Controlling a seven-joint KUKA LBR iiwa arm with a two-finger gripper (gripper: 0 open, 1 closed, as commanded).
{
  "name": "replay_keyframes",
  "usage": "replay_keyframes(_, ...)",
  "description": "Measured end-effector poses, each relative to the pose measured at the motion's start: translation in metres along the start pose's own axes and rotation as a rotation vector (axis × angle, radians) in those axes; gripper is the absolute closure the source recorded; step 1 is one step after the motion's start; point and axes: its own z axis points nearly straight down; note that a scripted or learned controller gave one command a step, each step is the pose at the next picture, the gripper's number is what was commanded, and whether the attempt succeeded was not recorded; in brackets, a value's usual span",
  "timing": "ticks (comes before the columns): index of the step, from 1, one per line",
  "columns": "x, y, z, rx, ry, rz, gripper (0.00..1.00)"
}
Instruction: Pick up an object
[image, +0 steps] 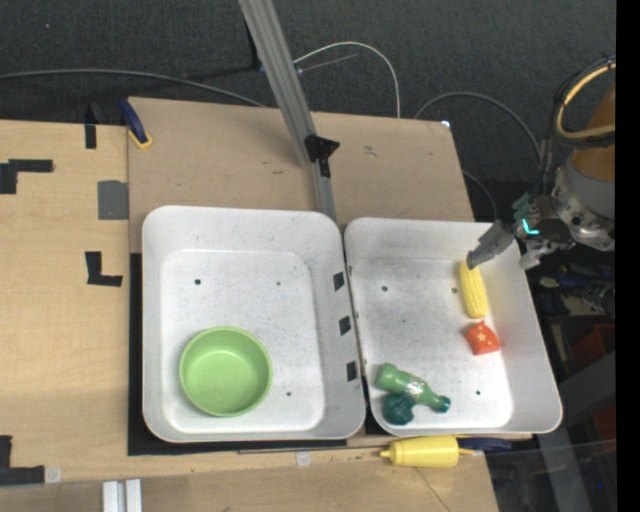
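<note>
Nearest the bench's front edge we note a yellow bottle (424, 452) lying on its side outside the bins, just below the right bin (420, 250). Inside that bin, at its near edge, lies a green bottle (410, 384) with a dark green lump (398, 408) touching it. Further back along the right wall sits a small orange-red block (482, 338), and just beyond it a yellow corn cob (473, 288), lying roughly lengthwise along the wall. The left bin (240, 225) holds a green bowl (226, 370) in its near corner. We judge the task not yet accomplished: every item rests on a bin floor or the bench, and nothing is lifted. The gripper (487, 248) hangs over the far right corner of the right bin, its dark tip pointing down and left toward the top end of the corn cob, very close to it; whether it touches we cannot determine. We cannot tell whether it is spread or closed, and we see nothing carried in it. In our judgement the corn cob is the likeliest target, and the whole of the grasp and lift remains to be done.
</note>
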Motion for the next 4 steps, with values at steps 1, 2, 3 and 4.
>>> replay_keyframes(1, 0.002, -0.001, 0.065, 0.007, 0.001, 0.001, 0.0)
replay_keyframes(2, 0.009, -0.008, 0.126, 0.007, 0.001, 0.0, 0.0)
replay_keyframes(3, 0.009, -0.008, 0.179, 0.001, -0.001, 0.0, 0.0)
replay_keyframes(4, 0.01, -0.008, 0.167, 0.002, 0.0, 0.0, 1.0)
